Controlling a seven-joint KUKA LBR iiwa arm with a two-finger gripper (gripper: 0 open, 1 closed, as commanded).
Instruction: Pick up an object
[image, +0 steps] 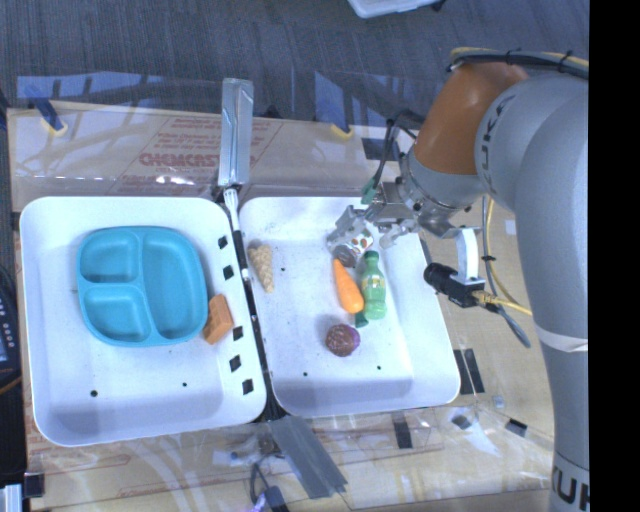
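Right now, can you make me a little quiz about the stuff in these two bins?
1. True or false: the blue plate lies in the left bin.
2. What lies right beside the carrot? A) the green bottle B) the blue plate C) the orange block
3. Fill in: the dark red round thing lies in the ____ bin.

Key: 1 true. 2 A. 3 right.
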